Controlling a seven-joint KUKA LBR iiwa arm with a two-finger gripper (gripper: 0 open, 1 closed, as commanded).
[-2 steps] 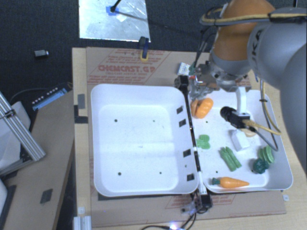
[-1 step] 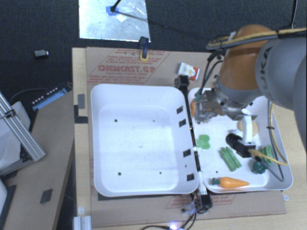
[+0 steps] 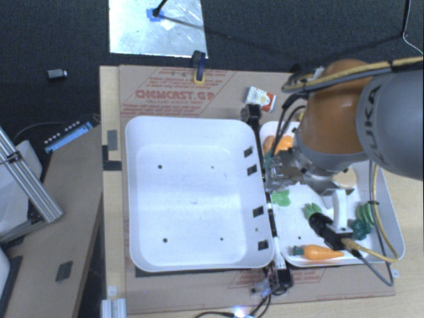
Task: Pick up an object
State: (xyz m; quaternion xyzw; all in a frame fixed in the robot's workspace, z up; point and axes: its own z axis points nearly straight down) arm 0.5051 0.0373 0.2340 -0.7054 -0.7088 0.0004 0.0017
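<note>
Dark carpet [image 3: 53, 18] covers the floor. A shiny metal sheet [image 3: 158, 17] lies on it at the top, a small dark block [image 3: 57, 74] to the left. Printed cardboard [image 3: 175, 91] covers the bench. An aluminium rail [image 3: 23, 177] slants at left.

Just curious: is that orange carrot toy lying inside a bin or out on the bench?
Inside: the carrot lies flat in the right bin, near its front rim.

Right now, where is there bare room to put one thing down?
The left bin has a bare white floor from rim to rim. The right bin is crowded: the arm hangs over it, with a carrot and green pieces on its floor.
</note>
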